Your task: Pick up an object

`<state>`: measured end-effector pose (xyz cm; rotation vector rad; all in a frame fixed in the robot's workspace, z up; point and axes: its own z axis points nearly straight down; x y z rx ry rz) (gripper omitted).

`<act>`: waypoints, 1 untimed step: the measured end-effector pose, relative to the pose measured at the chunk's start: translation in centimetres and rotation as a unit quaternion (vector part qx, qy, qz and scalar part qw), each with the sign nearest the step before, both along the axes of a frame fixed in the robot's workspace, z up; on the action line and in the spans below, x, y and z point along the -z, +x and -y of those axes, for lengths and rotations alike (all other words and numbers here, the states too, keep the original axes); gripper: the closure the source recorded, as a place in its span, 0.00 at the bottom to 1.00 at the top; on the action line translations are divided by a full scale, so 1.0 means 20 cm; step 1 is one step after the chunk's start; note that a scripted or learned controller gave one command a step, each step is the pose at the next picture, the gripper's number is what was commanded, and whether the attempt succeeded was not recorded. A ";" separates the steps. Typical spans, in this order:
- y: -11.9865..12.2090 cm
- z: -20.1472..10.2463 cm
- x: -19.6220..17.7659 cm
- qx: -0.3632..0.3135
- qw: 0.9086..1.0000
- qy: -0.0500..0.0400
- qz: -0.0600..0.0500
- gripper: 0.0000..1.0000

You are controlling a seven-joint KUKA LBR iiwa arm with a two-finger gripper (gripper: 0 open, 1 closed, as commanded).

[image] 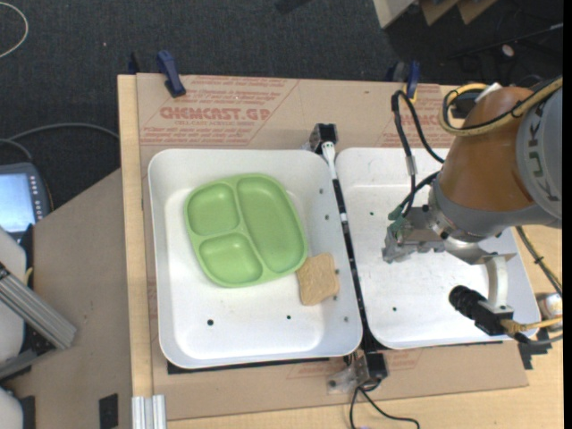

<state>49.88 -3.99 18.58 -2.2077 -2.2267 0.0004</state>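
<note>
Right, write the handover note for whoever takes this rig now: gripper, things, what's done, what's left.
Gripper: low over the right bin, near its left side; I can't tell whether it is open or shut.
Things: the green divided plate lies flat in the left bin; the tan square piece lies at the plate's near right corner, close to the bin's right wall.
Done: nothing picked; both things rest on the bin floor.
Left: probably move across to the left bin, grasp one thing and lift it.
</note>
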 end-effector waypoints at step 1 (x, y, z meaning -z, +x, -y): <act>-0.09 -0.04 -0.86 0.002 1.000 -0.002 0.012 1.00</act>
